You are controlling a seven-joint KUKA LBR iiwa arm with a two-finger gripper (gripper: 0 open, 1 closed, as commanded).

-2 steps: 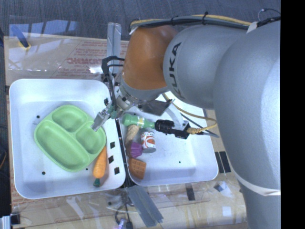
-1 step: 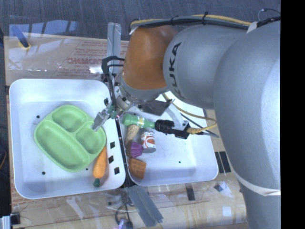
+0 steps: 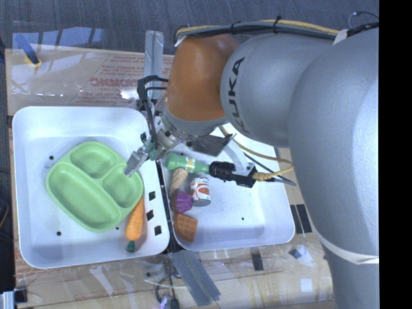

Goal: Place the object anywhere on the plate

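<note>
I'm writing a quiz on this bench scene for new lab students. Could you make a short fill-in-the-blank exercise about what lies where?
1. The green plate lies in the ____ bin.
2. The plate is divided into ____ compartments.
3. The carrot lies beside the plate, touching its rim, in the ____ bin as the plate.
4. The gripper is above the plate's ____ edge.

Missing words: left; three; same; right

Green plate [image 3: 90, 188], orange carrot [image 3: 135, 221], purple toy [image 3: 183, 202], white bins [image 3: 32, 237].
</note>
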